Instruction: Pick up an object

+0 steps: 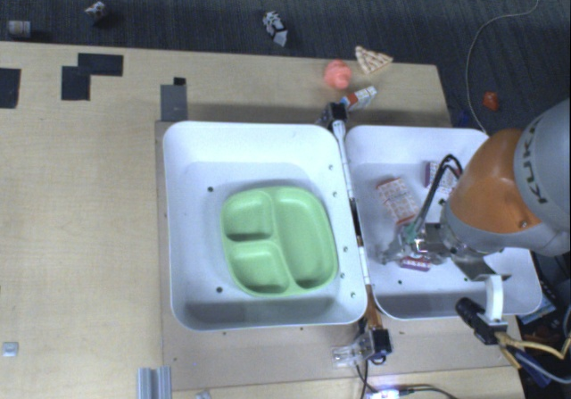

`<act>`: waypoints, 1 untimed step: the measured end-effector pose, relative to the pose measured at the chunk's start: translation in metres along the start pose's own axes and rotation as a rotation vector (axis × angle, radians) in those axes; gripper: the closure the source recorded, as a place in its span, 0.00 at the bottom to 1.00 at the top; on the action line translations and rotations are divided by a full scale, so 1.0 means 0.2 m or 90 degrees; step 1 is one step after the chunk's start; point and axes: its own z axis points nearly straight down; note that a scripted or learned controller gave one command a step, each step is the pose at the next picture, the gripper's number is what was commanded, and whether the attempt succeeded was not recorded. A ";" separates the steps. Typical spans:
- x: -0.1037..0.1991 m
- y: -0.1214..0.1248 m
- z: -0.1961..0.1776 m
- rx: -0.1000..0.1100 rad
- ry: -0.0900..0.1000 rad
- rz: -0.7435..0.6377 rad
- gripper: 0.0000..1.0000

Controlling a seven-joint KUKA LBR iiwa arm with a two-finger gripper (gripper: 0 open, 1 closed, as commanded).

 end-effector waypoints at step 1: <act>0.00 0.01 -0.06 -0.004 0.000 -0.001 1.00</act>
